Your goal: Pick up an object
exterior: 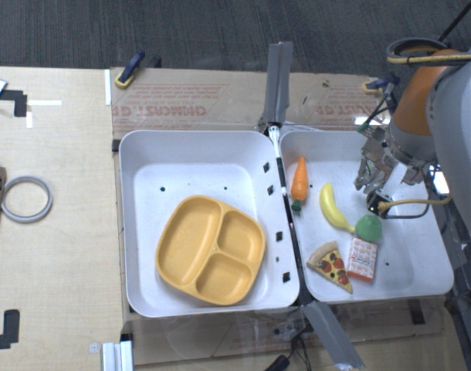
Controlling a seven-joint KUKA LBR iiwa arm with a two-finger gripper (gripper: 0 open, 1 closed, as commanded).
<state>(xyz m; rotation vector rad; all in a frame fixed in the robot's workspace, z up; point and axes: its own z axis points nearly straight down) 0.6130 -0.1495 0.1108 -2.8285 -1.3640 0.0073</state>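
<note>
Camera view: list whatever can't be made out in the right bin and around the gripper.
- Gripper: too small and cluttered by cables to tell whether anything is between its tips.
- Green object: its lower part is overlapped by the red carton, so its shape is unclear.
- Red carton: print too small to read.
- Right bin: its far right side is covered by the arm.

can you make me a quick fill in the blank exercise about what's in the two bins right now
1. The yellow divided plate lies in the ____ bin.
2. The toy carrot lies in the right bin beside the ____ between the bins.
3. The pizza slice lies beside a red ____.
4. The gripper hangs above the ____ bin.

Missing words: left; divider; carton; right
</note>
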